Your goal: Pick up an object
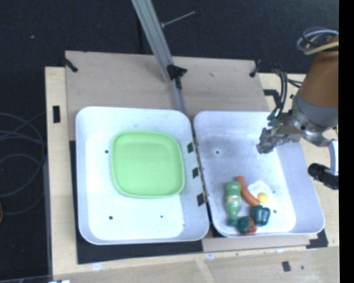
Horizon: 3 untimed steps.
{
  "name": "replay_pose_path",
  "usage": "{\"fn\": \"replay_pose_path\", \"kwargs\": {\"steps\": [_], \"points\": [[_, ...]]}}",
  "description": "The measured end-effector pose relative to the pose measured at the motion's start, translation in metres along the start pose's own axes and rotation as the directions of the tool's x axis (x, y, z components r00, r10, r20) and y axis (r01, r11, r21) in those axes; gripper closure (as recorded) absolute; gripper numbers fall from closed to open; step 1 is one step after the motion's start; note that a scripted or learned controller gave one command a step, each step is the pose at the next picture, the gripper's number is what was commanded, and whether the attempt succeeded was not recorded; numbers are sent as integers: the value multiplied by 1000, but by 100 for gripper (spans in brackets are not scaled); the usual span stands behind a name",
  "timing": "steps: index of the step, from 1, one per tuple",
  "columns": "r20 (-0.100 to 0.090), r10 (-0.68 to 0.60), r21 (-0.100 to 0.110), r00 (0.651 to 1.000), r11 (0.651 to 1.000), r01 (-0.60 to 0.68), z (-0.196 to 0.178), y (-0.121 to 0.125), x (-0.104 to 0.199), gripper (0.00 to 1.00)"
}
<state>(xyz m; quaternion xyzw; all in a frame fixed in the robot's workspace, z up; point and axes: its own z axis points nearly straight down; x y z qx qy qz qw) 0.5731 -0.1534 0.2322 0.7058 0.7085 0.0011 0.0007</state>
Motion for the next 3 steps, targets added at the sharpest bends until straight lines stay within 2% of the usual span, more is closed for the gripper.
{"fn": "replay_pose_path", "kwargs": {"steps": [3], "points": [[0,0,2,1000,1000,0,2,-13,163,100]]}}
